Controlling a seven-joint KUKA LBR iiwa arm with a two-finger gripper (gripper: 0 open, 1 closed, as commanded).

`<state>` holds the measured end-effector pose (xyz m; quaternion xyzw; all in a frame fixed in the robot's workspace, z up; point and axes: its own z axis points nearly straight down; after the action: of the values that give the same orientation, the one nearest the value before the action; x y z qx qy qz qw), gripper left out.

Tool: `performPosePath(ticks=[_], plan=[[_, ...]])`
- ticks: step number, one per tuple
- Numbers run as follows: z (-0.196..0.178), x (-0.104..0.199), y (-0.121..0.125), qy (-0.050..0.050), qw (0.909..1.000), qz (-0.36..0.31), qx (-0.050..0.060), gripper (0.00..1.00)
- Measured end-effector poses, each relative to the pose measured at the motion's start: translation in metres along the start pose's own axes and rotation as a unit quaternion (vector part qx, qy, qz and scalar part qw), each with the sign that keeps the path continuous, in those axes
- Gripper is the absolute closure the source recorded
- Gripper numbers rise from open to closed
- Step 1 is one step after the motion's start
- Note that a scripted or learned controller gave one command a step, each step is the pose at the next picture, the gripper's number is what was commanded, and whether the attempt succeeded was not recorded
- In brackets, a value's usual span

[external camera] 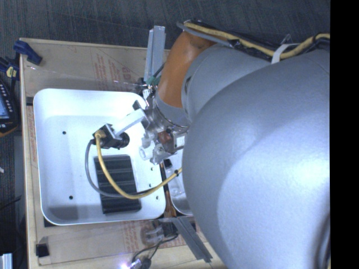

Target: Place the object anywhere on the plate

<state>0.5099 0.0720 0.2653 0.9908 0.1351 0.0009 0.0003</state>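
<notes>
A black ribbed rectangular block (pixel 118 185) lies flat in the left white bin (pixel 61 150), toward its front right. My gripper (pixel 152 145) hangs over the bin's right side, just up and right of the block and apart from it. Nothing shows between its tips. A curved pale rim (pixel 177 199), perhaps the plate, peeks out beneath the arm just right of the bin's wall. The arm hides the rest of it.
The large grey arm (pixel 258 150) covers the whole right bin. The wooden bench edge (pixel 84 58) frames the left bin. A blue clamp (pixel 27 50) sits at the far left corner. The left half of the left bin holds only bare floor.
</notes>
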Motion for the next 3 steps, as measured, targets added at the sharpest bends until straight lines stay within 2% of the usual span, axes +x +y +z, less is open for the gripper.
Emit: performPosePath(ticks=[1,2,3], plan=[[0.076,-0.047,0.038,-0.004,0.9999,0.009,0.003,1.00],[0.075,0.007,0.079,-0.003,0.9928,-0.120,0.003,1.00],[0.060,0.124,0.053,-0.001,0.9998,-0.021,0.000,1.00]])
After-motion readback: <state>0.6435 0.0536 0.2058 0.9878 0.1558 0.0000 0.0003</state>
